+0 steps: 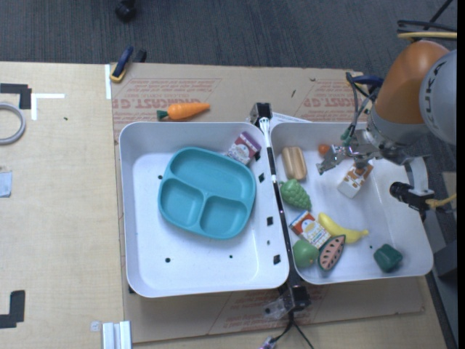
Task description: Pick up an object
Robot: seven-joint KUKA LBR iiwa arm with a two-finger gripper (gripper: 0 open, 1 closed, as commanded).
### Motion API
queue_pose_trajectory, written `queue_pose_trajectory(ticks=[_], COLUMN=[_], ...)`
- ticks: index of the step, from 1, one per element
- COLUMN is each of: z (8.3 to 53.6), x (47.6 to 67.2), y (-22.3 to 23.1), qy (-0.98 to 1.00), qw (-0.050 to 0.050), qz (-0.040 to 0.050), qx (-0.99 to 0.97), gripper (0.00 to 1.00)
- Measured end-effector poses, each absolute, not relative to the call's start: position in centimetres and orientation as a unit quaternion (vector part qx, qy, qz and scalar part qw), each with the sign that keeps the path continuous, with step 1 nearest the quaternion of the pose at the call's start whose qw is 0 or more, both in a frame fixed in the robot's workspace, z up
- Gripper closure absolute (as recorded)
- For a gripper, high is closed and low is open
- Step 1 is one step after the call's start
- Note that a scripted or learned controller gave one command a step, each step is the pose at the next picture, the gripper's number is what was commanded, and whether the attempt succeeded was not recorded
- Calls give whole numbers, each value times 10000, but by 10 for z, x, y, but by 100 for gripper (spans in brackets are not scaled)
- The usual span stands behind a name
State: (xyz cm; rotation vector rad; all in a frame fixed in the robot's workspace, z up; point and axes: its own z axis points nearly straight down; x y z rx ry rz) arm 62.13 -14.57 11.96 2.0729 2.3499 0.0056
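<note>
My gripper (351, 155) hangs over the back of the right bin (407, 224), under the grey arm with its orange band. Directly below it in the view is a small white carton (352, 181) with an orange mark; the gripper covers the carton's top. Whether the carton is held or just lies under the gripper cannot be made out. A tiny orange piece (322, 149) lies to the gripper's left.
The right bin also holds a bread roll (293, 163), green grapes (295, 193), a snack box (311, 229), a banana (343, 230), a watermelon slice (331, 253), a green fruit (304, 251) and a green cup (387, 257). The left bin (142, 217) bears a teal divided plate (207, 193) and a small packet (243, 149). A carrot (185, 110) lies behind it.
</note>
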Motion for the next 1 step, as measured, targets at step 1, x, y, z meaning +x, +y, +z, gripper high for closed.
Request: queue_pose_trajectory(ticks=[1], z=[104], x=[591], y=[-183], qy=[7911], qw=[133], qz=[78], qx=[6115], gripper=[0])
